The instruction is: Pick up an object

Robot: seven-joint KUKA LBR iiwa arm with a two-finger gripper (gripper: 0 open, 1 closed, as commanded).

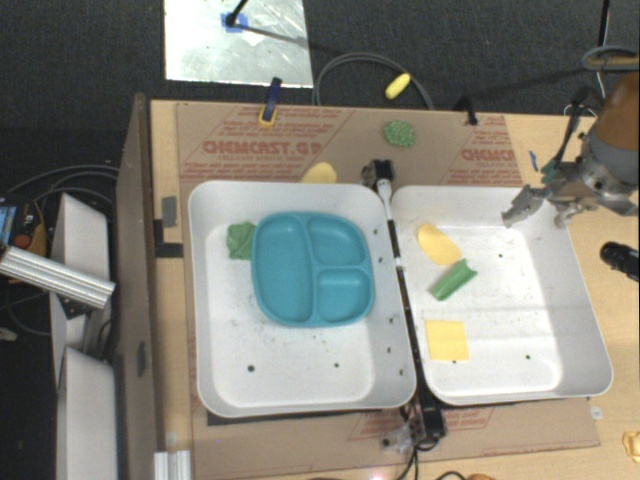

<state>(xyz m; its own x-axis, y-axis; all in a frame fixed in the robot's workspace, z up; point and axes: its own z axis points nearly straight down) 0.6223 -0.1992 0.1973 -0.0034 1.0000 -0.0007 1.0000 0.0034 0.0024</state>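
The grey two-finger gripper (541, 209) sits at the upper right of the frame, over the far right corner of the right-hand shallow white bin (580, 318), with its two fingers spread wide apart and nothing between them. One fingertip (514, 215) points toward the bin's back wall; the other lies further right. Inside that bin, three candidate objects lie well apart from the fingers, all toward the bin's left half: a rounded yellow soft piece (438, 244) near the upper left of the bin, a green elongated piece (452, 281) just below it and tilted, and a flat yellow square block (447, 340) lower still. The yellow rounded piece is the nearest to the fingers, yet it is clearly clear of them. The left-hand shallow white bin (215, 368) holds a blue compartment tray (311, 269), with a small green leafy item (240, 239) touching the tray's left edge. On the brown cardboard sheet (250, 148) behind the bins rest a green round object (399, 133) and a pale yellow object (320, 174).
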